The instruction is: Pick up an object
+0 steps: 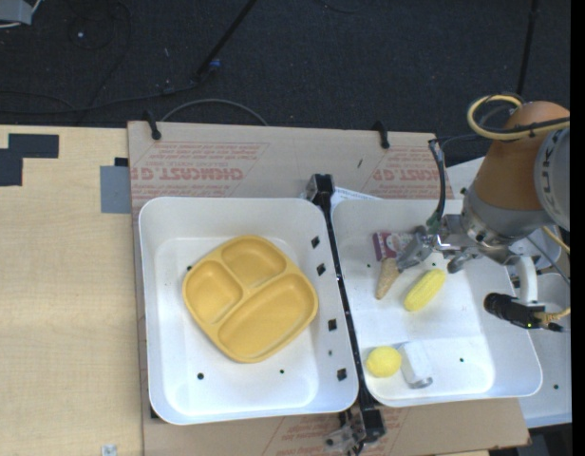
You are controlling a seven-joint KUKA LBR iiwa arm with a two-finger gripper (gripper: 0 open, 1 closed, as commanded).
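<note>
Reaching in from three o'clock, the grey arm [520, 183] with its orange band carries the tool [435, 247] low over the right bin [520, 373], near that bin's centre and a little toward twelve o'clock. The metal fingers are small and blurred among the wrist hardware, so whether they stand apart or together cannot be told, and nothing can be seen held between them.

Just at the tool's six o'clock lies a yellow corn cob [424, 290], tilted so that its upper end points toward one o'clock; it is close to the fingers, but contact cannot be made out. Beside the cob at its nine o'clock rests a tan cone [386, 277], narrow end toward six o'clock. At the cone's twelve o'clock sits a small dark-red packet [387, 245], just beside the tool at its nine o'clock. Toward the bin's six o'clock corner lies a yellow ball [384, 361], and touching it at three o'clock is a white, greyish piece [417, 364] whose form is unclear.

The left bin [169, 369] holds a yellow divided plate [250, 297] with three compartments, lying flat near the bin's middle. A black divider [335, 293] runs between the two bins. Both bins rest on a cardboard sheet [226, 164] with red print, which lies on the pale wooden worktop [60, 302].
</note>
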